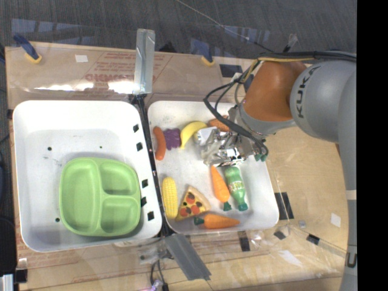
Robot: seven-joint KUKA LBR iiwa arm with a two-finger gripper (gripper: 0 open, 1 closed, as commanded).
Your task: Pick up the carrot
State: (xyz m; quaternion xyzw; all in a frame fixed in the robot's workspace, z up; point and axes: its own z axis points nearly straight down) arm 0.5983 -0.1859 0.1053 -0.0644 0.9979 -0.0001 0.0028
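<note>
While nothing is seen lifted as yet, the task is judged to be at its beginning, with the whole pick left to be done. At the left end of the desk (73,71), the left bin (24,162) is seen to carry a green divided plate (100,196), which plays no part in the task. In the right bin (267,214), toward the desk's right end, the toy foods are scattered: a small orange-red sausage-like piece (159,142) and a purple piece (173,137) lie by the bin's left wall near its far corner, with a banana (193,130) just beside them; a corn cob (170,197) and a pizza slice (193,202) lie nearer the front edge. Two carrot-like pieces are noted: one carrot (219,183) lies at the middle of the bin, touching or just beside a green bottle (236,187), and a second carrot (219,221) lies along the bin's front wall. The claw (223,149) is held low over the far half of the right bin, just beyond the top end of the middle carrot, and no item is seen between its fingers; whether they are spread or closed cannot be told from the clutter of metal and cable. A descent onto a carrot, a closing and a lift are judged to remain.
</note>
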